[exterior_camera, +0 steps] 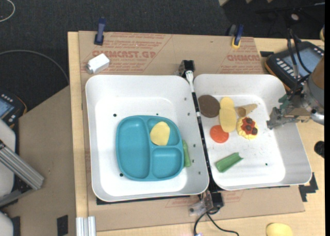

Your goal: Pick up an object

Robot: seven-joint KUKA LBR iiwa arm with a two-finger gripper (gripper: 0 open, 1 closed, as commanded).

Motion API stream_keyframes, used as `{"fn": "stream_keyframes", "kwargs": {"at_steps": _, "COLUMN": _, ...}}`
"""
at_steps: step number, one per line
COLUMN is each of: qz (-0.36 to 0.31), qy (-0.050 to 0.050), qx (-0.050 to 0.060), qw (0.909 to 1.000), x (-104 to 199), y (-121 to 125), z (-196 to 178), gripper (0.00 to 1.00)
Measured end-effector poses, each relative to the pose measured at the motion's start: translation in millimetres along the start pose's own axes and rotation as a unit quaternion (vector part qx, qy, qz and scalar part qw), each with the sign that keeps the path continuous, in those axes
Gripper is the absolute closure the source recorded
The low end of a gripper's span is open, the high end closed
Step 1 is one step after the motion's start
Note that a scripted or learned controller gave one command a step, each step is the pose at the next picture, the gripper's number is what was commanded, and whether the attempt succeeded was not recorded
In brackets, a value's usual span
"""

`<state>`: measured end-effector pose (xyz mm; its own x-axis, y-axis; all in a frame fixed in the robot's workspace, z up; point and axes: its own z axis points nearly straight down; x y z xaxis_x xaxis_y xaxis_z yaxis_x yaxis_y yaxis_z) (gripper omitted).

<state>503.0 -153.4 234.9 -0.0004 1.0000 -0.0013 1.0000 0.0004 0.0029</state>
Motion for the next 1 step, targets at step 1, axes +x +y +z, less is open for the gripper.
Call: {"fn": "stream_keyframes", "kwargs": {"at_steps": 1, "qz": -0.009, "qy": 0.003, "qx": -0.003, "qw": 0.9999, "x": 168.4, "y": 10.9, "z": -71.6, "gripper": 1.0}}
